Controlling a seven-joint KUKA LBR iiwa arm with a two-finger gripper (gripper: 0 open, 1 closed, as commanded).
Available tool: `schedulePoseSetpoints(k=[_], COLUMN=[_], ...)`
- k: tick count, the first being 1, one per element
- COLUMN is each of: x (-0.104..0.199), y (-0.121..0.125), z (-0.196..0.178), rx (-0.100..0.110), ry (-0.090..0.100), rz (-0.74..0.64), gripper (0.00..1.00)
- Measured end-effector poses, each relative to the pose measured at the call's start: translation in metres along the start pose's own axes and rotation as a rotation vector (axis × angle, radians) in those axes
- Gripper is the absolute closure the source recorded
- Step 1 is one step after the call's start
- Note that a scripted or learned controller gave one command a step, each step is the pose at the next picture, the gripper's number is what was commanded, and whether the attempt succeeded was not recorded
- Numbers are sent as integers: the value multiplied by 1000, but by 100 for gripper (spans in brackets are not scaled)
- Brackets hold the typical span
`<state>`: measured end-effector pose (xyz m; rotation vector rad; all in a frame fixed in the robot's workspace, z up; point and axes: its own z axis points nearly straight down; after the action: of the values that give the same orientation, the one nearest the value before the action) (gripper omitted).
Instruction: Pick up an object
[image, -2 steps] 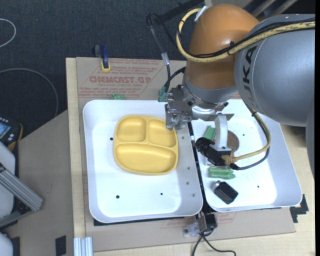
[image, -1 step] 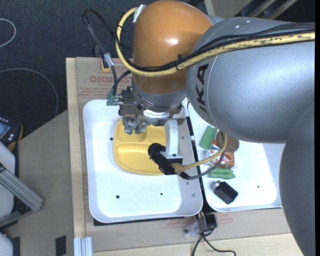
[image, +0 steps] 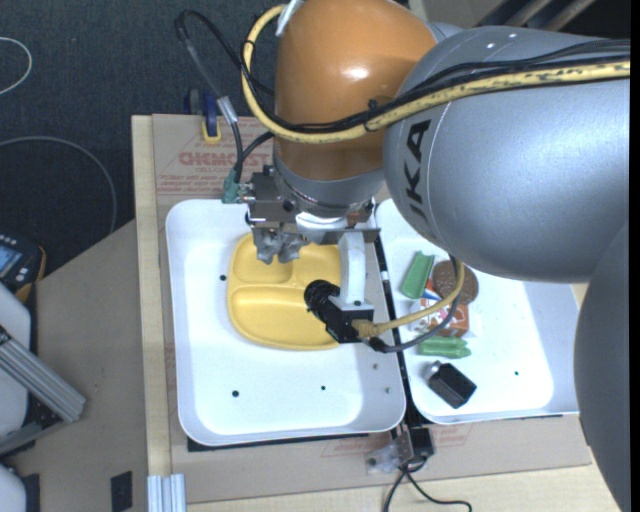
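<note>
The arm (image: 500, 140) pretty much takes over the shot: smooth grey metal casing with a glossy orange dome above the wrist, plus a yellow cable looped over it. It comes in from the right and hangs over the left bin (image: 200, 330), a shallow white plastic tray with rounded corners and a few small dark dots on its floor.

The gripper (image: 278, 245) is grey metal, pointing down at the top edge of a yellow dish (image: 275, 310). That dish is smooth moulded plastic, rounded, with a ridge splitting it into compartments, and it sits flat on the floor of the left bin, towards the back. The fingertips are right at its rim, but whether they're spread or pinched on it is hard to make out from this angle, so can't tell.

In the right bin (image: 520, 380): a small matte black block (image: 451, 384) near the front, a green ribbed piece (image: 443, 347) just behind it, and another flat green piece (image: 417, 275) further back, next to something brownish half hidden by the arm.
</note>
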<state>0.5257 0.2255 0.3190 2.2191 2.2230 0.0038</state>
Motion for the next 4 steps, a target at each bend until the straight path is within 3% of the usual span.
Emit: schedulePoseSetpoints(k=[1, 2, 3, 4], x=[-1, -1, -51, -114], y=[-39, -30, -48, -39], z=[-42, -91, -24, 69], rx=[0, -4, 12, 13], ry=[0, 1, -5, -5], rz=[0, 1, 7, 10], gripper=[100, 100, 100, 100])
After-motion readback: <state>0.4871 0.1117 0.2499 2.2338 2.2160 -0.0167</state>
